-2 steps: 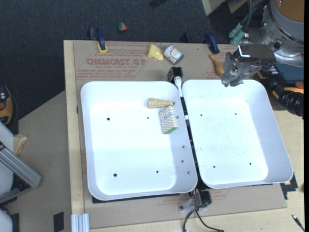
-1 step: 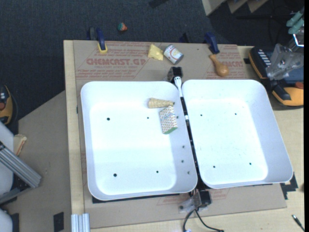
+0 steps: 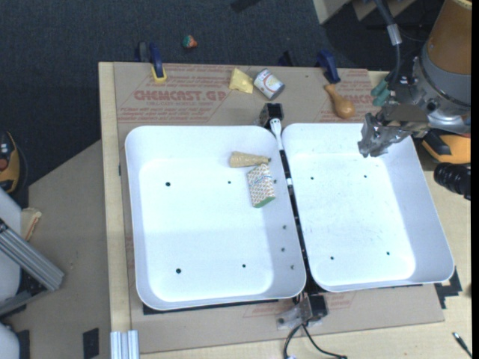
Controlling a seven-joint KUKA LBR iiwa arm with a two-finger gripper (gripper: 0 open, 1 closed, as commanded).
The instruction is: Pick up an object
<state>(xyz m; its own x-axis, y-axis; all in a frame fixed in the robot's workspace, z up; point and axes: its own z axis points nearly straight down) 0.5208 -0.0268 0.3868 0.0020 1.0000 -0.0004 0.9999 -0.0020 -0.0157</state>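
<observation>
1. You see the gripper [image 3: 372,145] hanging over the right bin [image 3: 374,223], near its far edge; whether its fingers are apart or together you cannot tell.
2. The tan cone-shaped piece [image 3: 248,159] lies in the left bin [image 3: 194,230], long axis running left to right.
3. Just below it, the patterned packet [image 3: 260,185] lies with its long axis near to far.
4. Three small items rest on the desk [image 3: 187,96] beyond the bins.

A yellow wedge [image 3: 241,81], small can [image 3: 269,84] and wooden pear-shaped piece [image 3: 340,102] lie behind the bins.
</observation>
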